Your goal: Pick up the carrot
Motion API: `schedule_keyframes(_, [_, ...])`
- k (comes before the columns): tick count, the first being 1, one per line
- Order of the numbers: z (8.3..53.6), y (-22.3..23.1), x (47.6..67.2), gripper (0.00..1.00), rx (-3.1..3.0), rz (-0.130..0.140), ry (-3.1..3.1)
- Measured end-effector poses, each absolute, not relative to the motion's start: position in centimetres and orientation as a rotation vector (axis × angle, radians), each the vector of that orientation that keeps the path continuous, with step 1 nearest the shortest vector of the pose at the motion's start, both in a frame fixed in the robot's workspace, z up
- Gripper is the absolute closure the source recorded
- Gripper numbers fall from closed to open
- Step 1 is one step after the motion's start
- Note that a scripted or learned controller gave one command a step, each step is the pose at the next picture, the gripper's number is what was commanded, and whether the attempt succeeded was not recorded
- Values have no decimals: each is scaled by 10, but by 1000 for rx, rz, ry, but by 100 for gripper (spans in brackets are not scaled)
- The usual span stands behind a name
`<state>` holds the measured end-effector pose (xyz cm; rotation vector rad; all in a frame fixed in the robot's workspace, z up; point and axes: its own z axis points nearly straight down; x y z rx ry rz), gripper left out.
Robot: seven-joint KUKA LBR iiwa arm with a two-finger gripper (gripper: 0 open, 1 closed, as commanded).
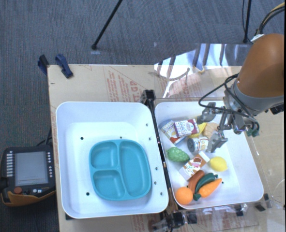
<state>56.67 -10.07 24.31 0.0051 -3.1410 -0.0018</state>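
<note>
Cardboard-covered tabletop [104, 79] is seen carrying both bins. Small orange plastic carrot with green top [209, 187] is found at the near edge of the right white bin [247, 180], beside an orange ball [184, 195]. Judged light, rigid, slick; mid-body grasp is advised. Packet labels are unreadable. Fingers' state cannot be told; gripper [219, 140] hangs farther back.

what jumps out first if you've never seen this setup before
Likely the big orange-banded arm reaching in from the right, its gripper hanging above the right bin. Below it lies a bright jumble of toy food, with the carrot near the bin's front edge beside an orange and a lemon. In the left bin, a turquoise divided plate stands out.
</note>
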Motion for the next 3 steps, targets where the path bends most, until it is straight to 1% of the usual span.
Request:
schedule_keyframes(1, [178, -107, 485, 0, 543, -6, -3089])
schedule_keyframes(2, [102, -125, 496, 0, 1020, 10, -2994])
schedule_keyframes(3, [118, -120, 505, 100, 1043, 21, -3017])
